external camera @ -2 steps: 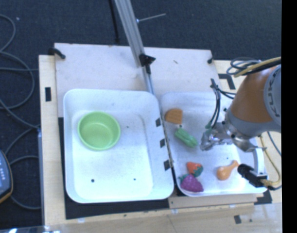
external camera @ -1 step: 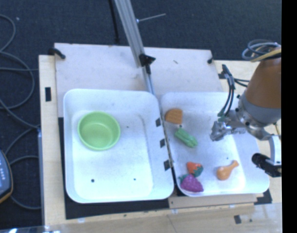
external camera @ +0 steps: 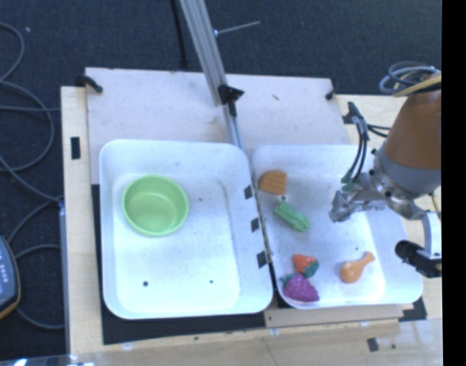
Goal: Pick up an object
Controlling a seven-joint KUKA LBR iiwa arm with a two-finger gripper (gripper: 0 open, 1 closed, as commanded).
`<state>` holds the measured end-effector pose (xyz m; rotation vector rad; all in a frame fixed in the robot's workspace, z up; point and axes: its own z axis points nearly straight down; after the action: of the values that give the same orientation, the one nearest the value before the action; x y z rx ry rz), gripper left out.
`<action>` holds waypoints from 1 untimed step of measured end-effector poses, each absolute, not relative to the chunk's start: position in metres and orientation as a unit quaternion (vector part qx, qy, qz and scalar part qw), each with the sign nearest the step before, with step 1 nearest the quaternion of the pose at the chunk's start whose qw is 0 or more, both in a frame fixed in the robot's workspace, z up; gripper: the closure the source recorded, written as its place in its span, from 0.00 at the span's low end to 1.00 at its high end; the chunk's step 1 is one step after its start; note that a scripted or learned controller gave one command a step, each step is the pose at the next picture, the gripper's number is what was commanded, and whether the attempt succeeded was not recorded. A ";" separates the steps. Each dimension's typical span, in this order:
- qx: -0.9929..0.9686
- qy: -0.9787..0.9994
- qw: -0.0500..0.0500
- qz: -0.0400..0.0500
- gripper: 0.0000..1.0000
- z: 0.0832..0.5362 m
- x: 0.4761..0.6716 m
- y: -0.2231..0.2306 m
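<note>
Metallic end effector (external camera: 341,208) (grip state unclear) above the smooth white right bin (external camera: 332,162).

Bowl (external camera: 155,204) in left bin (external camera: 217,296); toy foods in right bin (external camera: 396,284).

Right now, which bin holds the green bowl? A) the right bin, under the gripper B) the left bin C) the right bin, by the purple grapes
B: the green bowl sits alone in the left bin, while the toy foods lie in the right bin.
</note>
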<state>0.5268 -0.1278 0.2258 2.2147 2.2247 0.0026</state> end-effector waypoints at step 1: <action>0.704 0.710 0.000 0.001 1.00 0.220 0.528 -0.071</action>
<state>0.5285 -0.0706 0.2199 2.2123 2.2296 0.0031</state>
